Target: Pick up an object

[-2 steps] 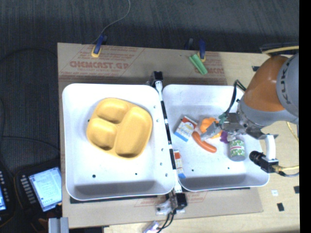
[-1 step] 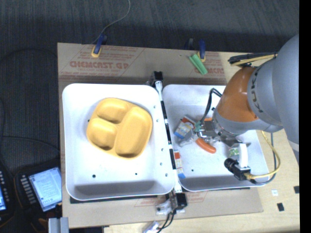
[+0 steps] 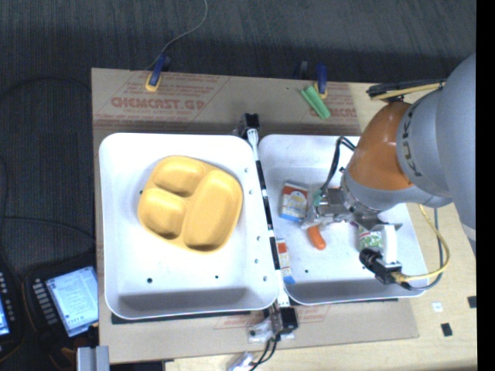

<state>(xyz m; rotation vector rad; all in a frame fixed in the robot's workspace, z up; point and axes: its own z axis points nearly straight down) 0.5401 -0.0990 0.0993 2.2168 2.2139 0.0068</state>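
- Bins: two shallow white bins side by side on the bench. The right bin [image 3: 402,284] lies under the tool, and the left bin [image 3: 116,207] is well apart from it, to its left in the view.
- Tool [image 3: 326,205]: one, low over the middle of the right bin. Whether it is wide or narrow cannot be told, and nothing can be seen held in it.
- Arm [image 3: 445,153]: one, grey with an orange band. The letters "KUK" can be read on the grey casing.
- Task things in the right bin: three can be made out.
  - One small printed packet [image 3: 294,202] in red, white and blue, just beside the tool on its left. The print is too small to read.
  - One small orange piece [image 3: 317,238], carrot-like, just below the tool in the view.
  - One small green-and-white item [image 3: 372,238], near the tool on its lower right and partly hidden by the arm.
- Left bin contents: one yellow three-lobed moulded piece [image 3: 191,203], well to the left of the tool.
- Cardboard sheet [image 3: 116,107]: one, under both bins, with red print reading "CHEMCAST GP".
- Blue clamps: two on the sheet's far edge, one [image 3: 157,73] far to the upper left of the tool and one [image 3: 321,76] above it.
- Green marker-like stick [image 3: 315,101]: one, lying above the tool on the sheet.
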